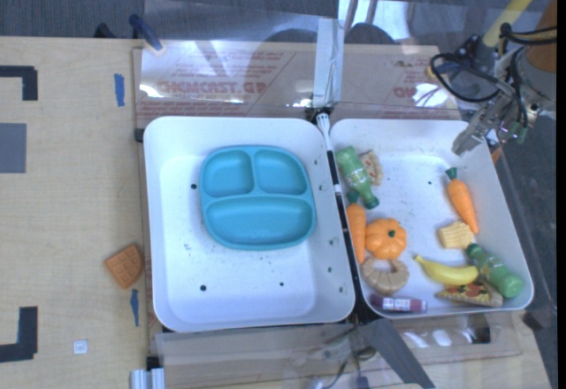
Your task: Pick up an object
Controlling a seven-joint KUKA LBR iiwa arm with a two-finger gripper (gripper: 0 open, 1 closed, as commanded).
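Observation:
The right bin [407, 144] holds several toy foods. A green bottle [357, 175] lies by its left wall, with an orange carrot [355, 232] and a small pumpkin [386, 237] below it. Another carrot [462, 202] lies near the right wall. My gripper [482, 133] hangs over the bin's far right corner, above and just right of that carrot, with nothing seen in it.
Along the right bin's near side lie a banana [447, 270], a second green bottle [495, 270], a pizza slice [469, 294], a bagel [386, 274] and a cracker [455, 235]. A blue divided plate [256, 197] fills the left bin. A waffle piece [125, 265] lies on the bench at left.

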